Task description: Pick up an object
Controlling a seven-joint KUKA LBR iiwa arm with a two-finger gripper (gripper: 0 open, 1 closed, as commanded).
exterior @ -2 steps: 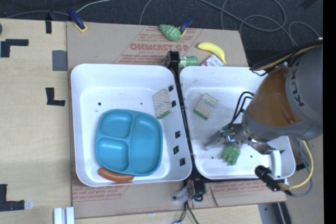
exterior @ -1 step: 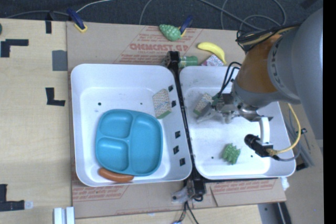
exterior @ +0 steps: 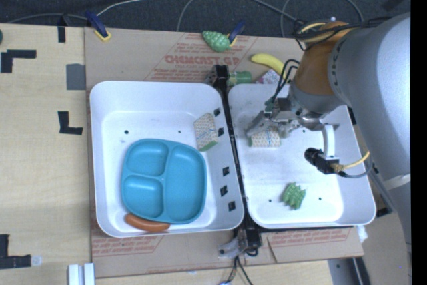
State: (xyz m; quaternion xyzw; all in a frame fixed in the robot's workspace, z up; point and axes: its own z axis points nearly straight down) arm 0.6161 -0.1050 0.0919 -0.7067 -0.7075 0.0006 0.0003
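Sponge-like block (exterior: pixel 265 138), pale with a faint green and tan checked pattern, lies flat on the floor of the right bin (exterior: pixel 333 213), in its upper left part near the divider between the two bins. It looks small, roughly rectangular and soft-edged. The gripper (exterior: pixel 267 122) hangs directly over the block's upper edge, its metal fingers pointing down and to the left toward it; whether they touch the block, or how far apart they stand, cannot be told from this slanted view. A matching checked block (exterior: pixel 207 131) leans against the right wall of the left bin (exterior: pixel 107 143), just across the divider from the first. Lower in the right bin, well apart from the gripper, sits a small green leafy piece (exterior: pixel 293 195). The left bin also holds a blue divided plate (exterior: pixel 164 180) with an orange sausage-shaped toy (exterior: pixel 147 223) at its lower edge. On the cardboard sheet (exterior: pixel 147 57) under the bins, red print reads "CHEMCAST" followed by letters partly hidden. A yellow banana (exterior: pixel 267 63) lies on that cardboard above the right bin.
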